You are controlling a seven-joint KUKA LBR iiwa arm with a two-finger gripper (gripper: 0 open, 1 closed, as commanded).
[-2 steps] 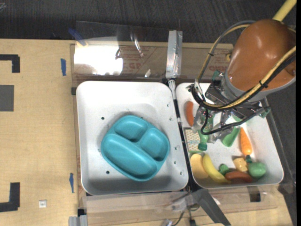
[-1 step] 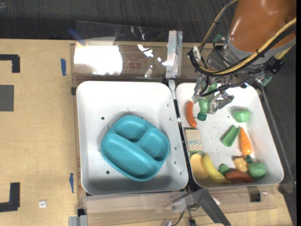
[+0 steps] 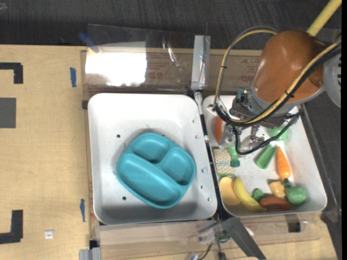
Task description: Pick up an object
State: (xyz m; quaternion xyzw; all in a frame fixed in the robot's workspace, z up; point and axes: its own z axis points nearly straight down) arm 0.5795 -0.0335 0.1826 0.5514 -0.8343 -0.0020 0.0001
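Toy food (banana (image 3: 245,193), carrot (image 3: 283,164)) is heaped in the right bin (image 3: 317,169), below the tool (image 3: 242,141); its opening cannot be told. Crowding could cause a missed grasp.

Grey arm (image 3: 331,75) with orange wrist band (image 3: 287,64), reaching in from the right, tool (image 3: 245,141) pointed downward.

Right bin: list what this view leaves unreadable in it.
- Gripper: wrist and cables cover it; open or shut cannot be told.
- Orange item by the bin's left wall: half behind cables, kind unclear.
- Green piece: partly under the arm, shape unclear.
- Pile near the banana: overlapping, too small to name.
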